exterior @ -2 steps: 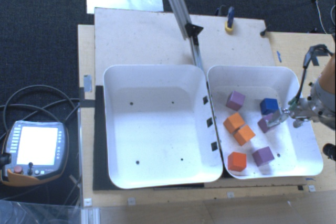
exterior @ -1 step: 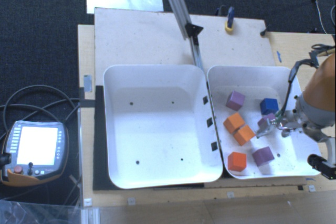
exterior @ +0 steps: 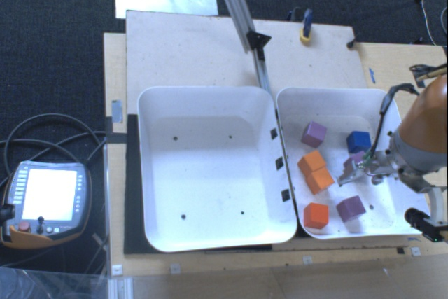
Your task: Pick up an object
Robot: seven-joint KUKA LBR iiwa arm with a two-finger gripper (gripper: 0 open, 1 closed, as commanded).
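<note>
Bearing no legible labels: coloured blocks (exterior: pixel 315 171) in right bin (exterior: pixel 329 98).

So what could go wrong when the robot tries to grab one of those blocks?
1. The gripper is low among crowded blocks, so it might bump the orange block beside it instead of catching one.
2. A purple block sits right at the gripper and is partly hidden, so the grab could slip off it.
3. Another purple block lies just below and could be pushed toward the bin wall.
</note>
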